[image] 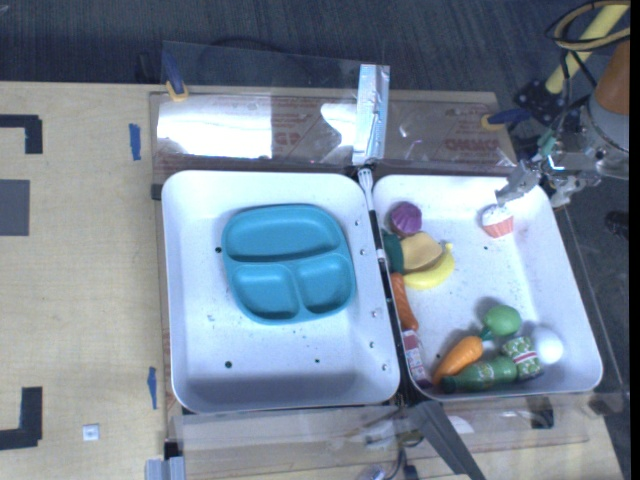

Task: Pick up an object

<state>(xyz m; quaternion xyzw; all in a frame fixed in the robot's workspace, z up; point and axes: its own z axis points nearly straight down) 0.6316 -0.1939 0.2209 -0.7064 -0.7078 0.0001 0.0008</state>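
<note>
The pincer (pixel 522 190) hangs over the far right corner of the right-hand shallow white bin (pixel 575 298), its pale metal fingers (pixel 515 193) angled down toward a small white cup-shaped toy with a red base (pixel 497 220). The tips sit just above and beside that toy, and nothing is visibly between them; whether they are spread or pressed together I cannot tell at this size.

The likeliest trouble, as I judge it, is a miss: the toy stands close to the bin's far wall, so a descending finger may strike the rim or tip the toy over instead of straddling it. A small, rounded piece could also squirt out sideways as the tips close.

Toward the left edge of the same bin lie a purple round toy (pixel 405 216), a yellow banana-like toy (pixel 428 261) and a slim orange-red piece (pixel 403 303) along the dividing wall. In the near right corner cluster a green round toy (pixel 502 320), an orange carrot toy (pixel 460 354), a green patterned bottle-like toy (pixel 500 366) and a white ball (pixel 549 348).

The left-hand white bin (pixel 190 298) holds a turquoise three-compartment plastic plate (pixel 288 260), its sections bare.
</note>
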